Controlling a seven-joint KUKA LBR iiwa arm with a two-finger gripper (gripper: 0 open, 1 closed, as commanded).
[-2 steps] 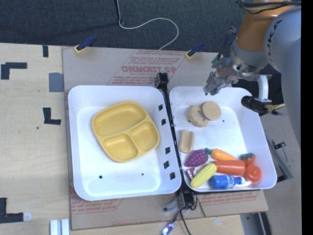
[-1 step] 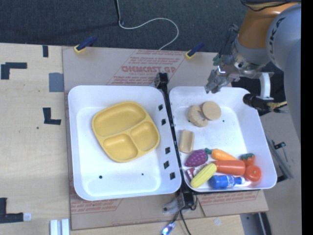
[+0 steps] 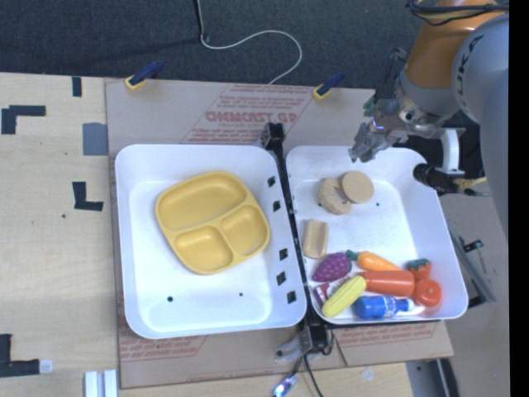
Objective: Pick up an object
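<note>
Cardboard lines the tabletop (image 3: 248, 110) under both bins, and I see my gripper (image 3: 364, 149) above the right bin's (image 3: 430, 209) far edge; whether it's spread, I cannot tell. I'd lower squarely over the round cookies (image 3: 345, 193) just below it, centring before pinching.

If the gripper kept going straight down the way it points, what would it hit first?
Probably the round tan cookie-like pieces in the right white bin, just below the gripper. Its height is unclear; it might meet the bin floor beside them instead.
</note>
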